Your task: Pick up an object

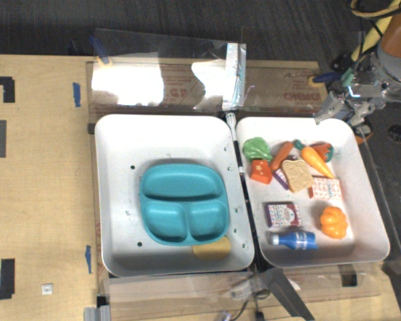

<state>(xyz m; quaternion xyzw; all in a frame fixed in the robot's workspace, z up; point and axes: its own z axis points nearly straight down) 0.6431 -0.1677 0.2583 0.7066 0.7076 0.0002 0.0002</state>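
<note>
Gripper (343, 110) parked above the right bin's (371, 209) far corner.
I can't tell how its claw stands; the toy carrot (317, 160) lies in that bin among other food, the teal tray (184, 202) in the left bin (113, 179).

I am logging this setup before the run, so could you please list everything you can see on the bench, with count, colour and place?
White bins: 2, side by side; left bin, right bin.
Divided tray: 1, teal, middle of the left bin.
Tan block: 1, left bin, at the tray's near edge.
Green toy vegetable: 1, right bin, far left.
Toy carrots: 2, orange; one beside the green piece, one further right.
Red piece: 1, below the green one.
Bread slice: 1, tan, centre of the right bin.
Small cartons: 2; purple, pale pink.
Orange round fruit: 1, right bin, near right.
Blue bottle: 1, lying at the near edge.
Gripper: 1, grey, above the right bin's far right corner.
</note>
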